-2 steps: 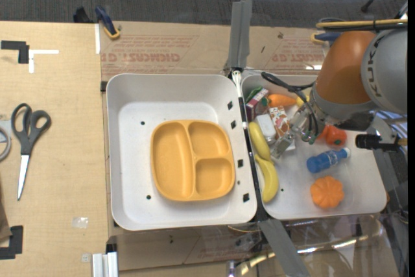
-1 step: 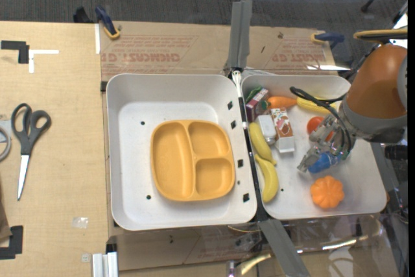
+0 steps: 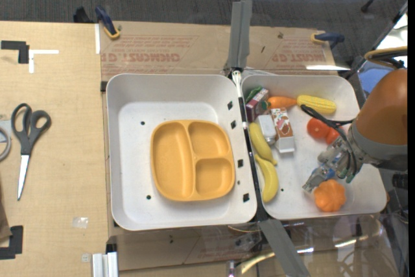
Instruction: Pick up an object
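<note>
We see the gripper (image 3: 316,181) low in the right bin (image 3: 295,201), just beside the orange (image 3: 330,196), jaws apparently narrow and holding nothing, so the pick remains undone.

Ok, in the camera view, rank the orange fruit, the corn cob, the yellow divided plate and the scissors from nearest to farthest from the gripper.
1. Orange fruit, in the right bin, right beside the gripper.
2. Corn cob, at the right bin's far side.
3. Yellow divided plate, in the left bin.
4. Scissors, on the bench left of both bins.
</note>
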Robot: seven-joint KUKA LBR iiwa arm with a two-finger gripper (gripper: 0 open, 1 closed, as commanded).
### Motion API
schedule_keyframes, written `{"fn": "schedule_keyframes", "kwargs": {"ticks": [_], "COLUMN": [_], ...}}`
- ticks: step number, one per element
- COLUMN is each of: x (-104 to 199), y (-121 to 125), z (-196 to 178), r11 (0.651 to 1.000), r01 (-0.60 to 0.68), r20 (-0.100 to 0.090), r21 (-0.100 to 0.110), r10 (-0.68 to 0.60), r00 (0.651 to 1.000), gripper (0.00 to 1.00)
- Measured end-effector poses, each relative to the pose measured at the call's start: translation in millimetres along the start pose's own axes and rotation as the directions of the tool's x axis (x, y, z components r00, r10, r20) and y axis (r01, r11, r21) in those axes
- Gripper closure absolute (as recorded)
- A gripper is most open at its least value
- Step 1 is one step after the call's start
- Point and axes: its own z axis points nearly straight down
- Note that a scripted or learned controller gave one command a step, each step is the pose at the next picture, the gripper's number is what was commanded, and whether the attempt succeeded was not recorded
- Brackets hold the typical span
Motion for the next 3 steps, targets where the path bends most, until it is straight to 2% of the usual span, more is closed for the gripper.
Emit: {"fn": "schedule_keyframes", "kwargs": {"ticks": [1,2,3], "x": [-1.3,74.8,61.6], "y": [1.3,63.1,131.7], "z": [-9.6,-99.5,-144.5], "r11": [1.000,1.000,1.000], "r01": [0.003,0.031,0.017], "r20": [0.003,-0.001,-0.001], "r21": [-0.001,-0.001,0.001], "r10": [-0.003,-0.031,-0.017], "r00": [1.000,1.000,1.000], "gripper": [1.00,1.00,1.00]}}
